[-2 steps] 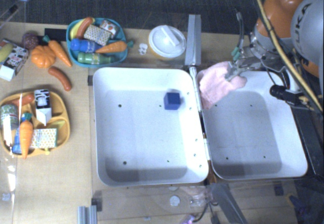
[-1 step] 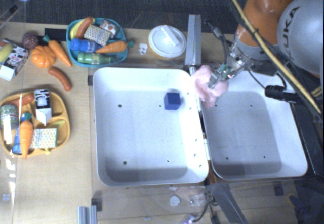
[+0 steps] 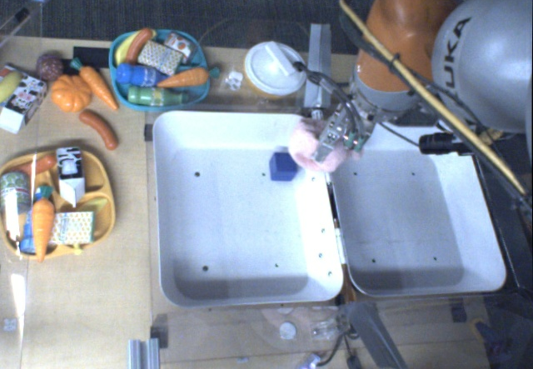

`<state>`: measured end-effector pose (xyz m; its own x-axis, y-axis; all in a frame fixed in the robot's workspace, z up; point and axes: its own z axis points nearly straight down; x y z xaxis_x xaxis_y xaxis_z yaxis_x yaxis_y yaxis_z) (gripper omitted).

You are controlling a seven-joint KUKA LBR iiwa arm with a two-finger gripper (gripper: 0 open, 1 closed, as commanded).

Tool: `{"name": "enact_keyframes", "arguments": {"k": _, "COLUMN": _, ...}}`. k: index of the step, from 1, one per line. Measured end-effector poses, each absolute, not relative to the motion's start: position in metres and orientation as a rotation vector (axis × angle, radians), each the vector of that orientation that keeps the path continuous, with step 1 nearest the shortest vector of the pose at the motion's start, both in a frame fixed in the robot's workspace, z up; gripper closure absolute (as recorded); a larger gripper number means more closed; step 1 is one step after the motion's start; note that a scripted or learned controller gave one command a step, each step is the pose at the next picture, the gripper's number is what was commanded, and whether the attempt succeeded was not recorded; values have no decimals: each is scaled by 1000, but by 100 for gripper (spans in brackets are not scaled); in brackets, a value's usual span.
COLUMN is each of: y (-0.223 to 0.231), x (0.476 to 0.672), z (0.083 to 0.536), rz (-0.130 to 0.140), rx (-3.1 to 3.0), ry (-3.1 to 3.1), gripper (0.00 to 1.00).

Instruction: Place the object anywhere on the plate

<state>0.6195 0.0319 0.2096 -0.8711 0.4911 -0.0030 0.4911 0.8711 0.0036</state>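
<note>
Grey KUKA arm (image 3: 466,51) with orange band comes in from upper right of the frame, wrist angled down toward the seam between the two white bins. Gripper (image 3: 340,141) sits at the upper right corner of the left bin (image 3: 241,276), right over a pink plate (image 3: 312,149) that lies at that corner against the bin's right wall. Gripper state: cannot tell, the tip is tangled visually with the plate and wrist hardware. Blue block (image 3: 283,166) lies on the left bin floor, just left of the plate, touching or almost touching its edge, can't say which; it is not on the plate and nothing shows it between the gripper tips. Right bin (image 3: 416,276) sits beside the left one, rims touching down the centre of the frame. Above the bins at top centre, a white round lidded container (image 3: 273,69) on the bench. Upper left: blue bowl (image 3: 158,67) packed with toy food, incl. a carrot and a blue bottle. Far left: orange toy pumpkin (image 3: 69,93), a loose carrot beside it, a sausage (image 3: 99,128) below. Lower left: yellow tray (image 3: 58,202) holding toy cartons, a carrot, other small items. Bench is light wood; dark carpet along the top of the frame.
</note>
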Motion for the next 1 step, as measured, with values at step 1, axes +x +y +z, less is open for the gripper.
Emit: {"name": "enact_keyframes", "arguments": {"k": 1, "y": 84, "x": 603, "z": 224, "rz": 4, "rx": 175, "ry": 3132, "gripper": 100}}
